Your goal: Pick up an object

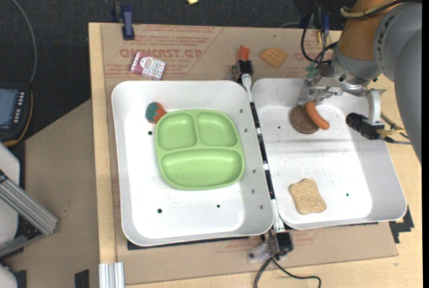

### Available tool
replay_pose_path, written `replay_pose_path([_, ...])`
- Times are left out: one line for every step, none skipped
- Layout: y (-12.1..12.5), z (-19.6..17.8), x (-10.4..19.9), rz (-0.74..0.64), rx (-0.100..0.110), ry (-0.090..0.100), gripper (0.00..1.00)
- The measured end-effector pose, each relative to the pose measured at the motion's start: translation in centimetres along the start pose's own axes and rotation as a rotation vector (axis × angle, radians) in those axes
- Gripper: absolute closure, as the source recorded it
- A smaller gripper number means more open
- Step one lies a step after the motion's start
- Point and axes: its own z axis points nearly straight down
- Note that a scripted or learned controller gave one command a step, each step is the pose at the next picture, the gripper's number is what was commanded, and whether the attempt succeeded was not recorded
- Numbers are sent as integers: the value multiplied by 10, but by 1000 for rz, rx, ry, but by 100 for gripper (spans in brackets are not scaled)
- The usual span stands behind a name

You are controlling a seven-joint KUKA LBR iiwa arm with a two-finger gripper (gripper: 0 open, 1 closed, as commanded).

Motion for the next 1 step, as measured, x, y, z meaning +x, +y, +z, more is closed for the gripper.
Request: replay_pose_path([0,-91,60,-3,3,9,100])
